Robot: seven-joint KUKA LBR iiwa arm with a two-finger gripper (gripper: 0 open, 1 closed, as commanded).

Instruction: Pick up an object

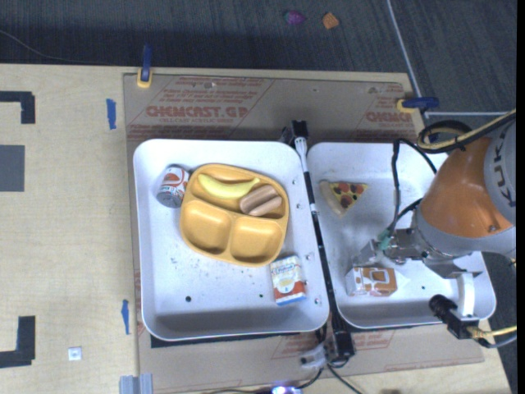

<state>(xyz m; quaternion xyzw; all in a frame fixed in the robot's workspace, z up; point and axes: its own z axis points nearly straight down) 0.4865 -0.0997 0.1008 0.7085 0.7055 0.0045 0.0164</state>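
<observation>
My gripper hangs low in the right bin, just above and touching the top edge of a small orange and white carton lying flat on the bin floor. The arm's orange band and grey wrist cover the bin's right side. A toy pizza slice lies at the back of the same bin, apart from the gripper.
The left bin holds a yellow divided plate with a banana and a hot dog, a small can at its left, and a juice carton at the front right. Cables run along the divider between the bins.
</observation>
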